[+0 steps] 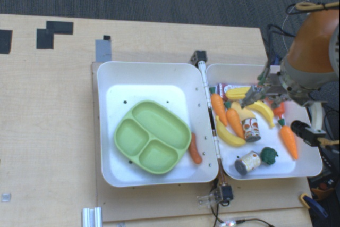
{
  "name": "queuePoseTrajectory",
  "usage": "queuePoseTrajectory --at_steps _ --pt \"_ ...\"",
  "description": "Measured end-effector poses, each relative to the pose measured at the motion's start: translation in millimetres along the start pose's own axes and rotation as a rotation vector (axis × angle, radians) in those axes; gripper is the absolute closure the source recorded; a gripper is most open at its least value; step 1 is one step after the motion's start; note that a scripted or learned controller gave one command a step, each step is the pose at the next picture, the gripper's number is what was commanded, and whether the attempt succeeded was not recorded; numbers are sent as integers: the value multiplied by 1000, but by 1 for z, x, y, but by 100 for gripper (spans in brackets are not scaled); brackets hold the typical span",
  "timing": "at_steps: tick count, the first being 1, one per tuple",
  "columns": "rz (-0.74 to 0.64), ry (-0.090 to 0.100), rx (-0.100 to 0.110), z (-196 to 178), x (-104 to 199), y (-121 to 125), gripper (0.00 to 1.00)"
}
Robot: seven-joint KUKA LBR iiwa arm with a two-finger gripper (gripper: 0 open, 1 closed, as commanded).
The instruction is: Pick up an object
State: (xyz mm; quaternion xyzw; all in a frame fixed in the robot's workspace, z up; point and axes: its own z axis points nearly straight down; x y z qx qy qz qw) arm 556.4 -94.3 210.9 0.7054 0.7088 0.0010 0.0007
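The right bin (311,167) holds a heap of toy foods. Two carrots (219,108) lie at its left side beside a long banana (230,135). A second banana (264,110) and a small printed can (251,129) lie in the middle. A yellow piece (236,93) lies at the back by a purple box (225,87). Another carrot (289,141), a green broccoli (269,155) and a grey tin (247,162) lie toward the front. My gripper (254,95) hangs low over the back middle of this bin, just right of the yellow piece and above the second banana.
The left bin (106,114) holds a green divided plate (153,137), and an orange sausage-like piece (195,148) lies by its right wall. A metal divider rail (210,114) runs between the bins. The grey and orange arm (313,56) covers the right bin's back right corner.
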Motion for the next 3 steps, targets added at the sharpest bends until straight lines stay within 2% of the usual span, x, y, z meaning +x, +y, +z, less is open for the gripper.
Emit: queuePoseTrajectory --at_steps 1,2,3 --pt "3 0 2 114 -33 -16 0" --pt "1 0 -3 102 -33 -14 100" --pt "0 1 0 26 21 -69 100"
